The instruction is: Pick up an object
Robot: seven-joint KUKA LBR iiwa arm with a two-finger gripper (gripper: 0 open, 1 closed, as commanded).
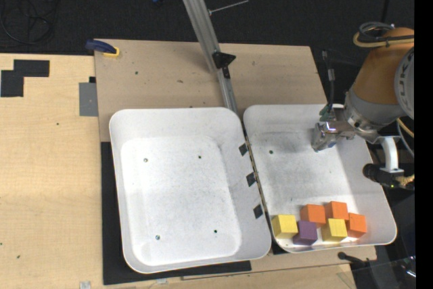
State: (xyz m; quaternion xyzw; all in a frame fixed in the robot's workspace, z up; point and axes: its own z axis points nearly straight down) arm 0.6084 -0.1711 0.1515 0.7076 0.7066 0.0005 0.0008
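We find two shallow white bins side by side on the bench. The left bin holds no loose items that we can make out. The right bin carries a cluster of blocks against its near wall: a yellow block at the left end, a purple block next to it, an orange block just behind those, a second yellow block, an orange block behind that, and a further orange block at the right end. The blocks touch or nearly touch one another. Taken as a group, their long axis runs left to right along the near wall; each block looks roughly cubic, so we record no individual heading.

The gripper hangs over the far right part of the right bin, well apart from the blocks, with the arm entering from the right. We see nothing between its fingers, and we cannot tell whether they are spread or closed
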